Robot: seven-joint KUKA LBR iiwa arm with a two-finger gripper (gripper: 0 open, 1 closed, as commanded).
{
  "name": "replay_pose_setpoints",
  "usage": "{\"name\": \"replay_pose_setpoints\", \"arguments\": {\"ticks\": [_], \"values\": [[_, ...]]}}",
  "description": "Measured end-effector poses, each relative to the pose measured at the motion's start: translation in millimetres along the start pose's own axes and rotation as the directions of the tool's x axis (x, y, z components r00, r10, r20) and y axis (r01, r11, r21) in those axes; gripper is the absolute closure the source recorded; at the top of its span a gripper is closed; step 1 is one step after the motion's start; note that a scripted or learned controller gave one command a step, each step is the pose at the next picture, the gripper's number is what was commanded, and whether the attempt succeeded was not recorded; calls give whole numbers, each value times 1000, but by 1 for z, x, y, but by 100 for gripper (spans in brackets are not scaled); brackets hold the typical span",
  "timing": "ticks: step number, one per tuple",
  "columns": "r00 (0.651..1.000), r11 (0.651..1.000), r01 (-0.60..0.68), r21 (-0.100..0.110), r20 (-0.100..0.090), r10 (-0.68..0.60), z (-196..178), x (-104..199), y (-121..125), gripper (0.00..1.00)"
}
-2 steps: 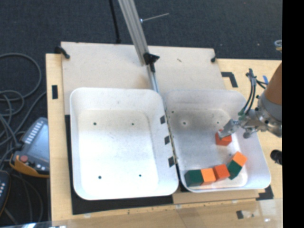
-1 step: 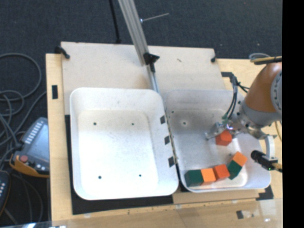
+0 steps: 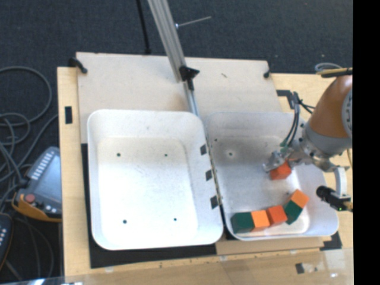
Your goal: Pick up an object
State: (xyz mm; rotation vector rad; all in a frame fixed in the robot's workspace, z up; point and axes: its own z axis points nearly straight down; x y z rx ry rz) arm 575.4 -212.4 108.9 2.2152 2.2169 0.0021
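Observation:
An orange-red block (image 3: 281,171) lies in the right bin (image 3: 237,147), toward its right side. My gripper (image 3: 278,162) is low over the block's upper left edge, touching or nearly touching it, while the arm's orange wrist band (image 3: 330,108) rises to the right. Along the bin's front wall runs a row of blocks: a dark green one (image 3: 241,221), an orange one (image 3: 260,219), a red-orange one (image 3: 276,214), a second green one (image 3: 293,211) and an orange one (image 3: 299,198) leaning on it.
The left bin (image 3: 148,177) sits beside the right one, with small clips on the shared edge. A slanted metal post (image 3: 169,37) rises from the back of the bench. Cables and a handheld pendant (image 3: 40,180) lie on the floor at left.

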Motion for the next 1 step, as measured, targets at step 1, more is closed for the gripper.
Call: {"name": "replay_pose_setpoints", "arguments": {"ticks": [1], "values": [[1000,1000,5,-4,-2,-5,-148,63,53,100]]}}
